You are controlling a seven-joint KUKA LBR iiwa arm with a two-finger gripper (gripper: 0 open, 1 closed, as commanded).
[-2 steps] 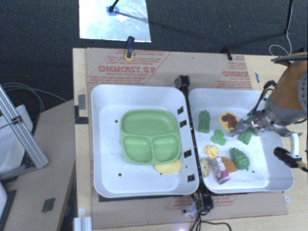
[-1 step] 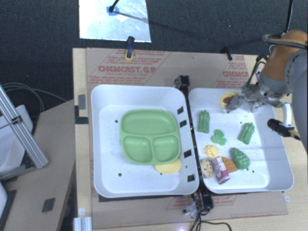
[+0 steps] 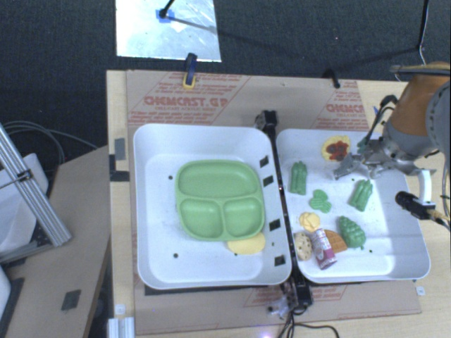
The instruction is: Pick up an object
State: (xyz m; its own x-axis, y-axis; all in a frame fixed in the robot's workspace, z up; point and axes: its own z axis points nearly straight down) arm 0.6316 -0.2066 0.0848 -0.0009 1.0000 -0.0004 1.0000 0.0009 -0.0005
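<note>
Several toy foods lie in the right bin (image 3: 405,255). Among them are a yellow and red slice (image 3: 336,148), a green pickle (image 3: 299,178), a small green piece (image 3: 320,201), a ribbed green piece (image 3: 361,194), a broccoli-like piece (image 3: 350,232), a red can (image 3: 323,248), a cookie (image 3: 303,245) and a yellow piece (image 3: 309,221). My gripper (image 3: 351,167) hangs low over the bin's upper right part, just below the slice and above the ribbed green piece. I see no object in it.
The left bin (image 3: 151,210) holds a green divided tray (image 3: 217,198) with a yellow piece (image 3: 246,244) poking out under its near edge. A black divider (image 3: 271,182) runs between the bins. The arm (image 3: 423,118) comes in over the right bin's far right corner.
</note>
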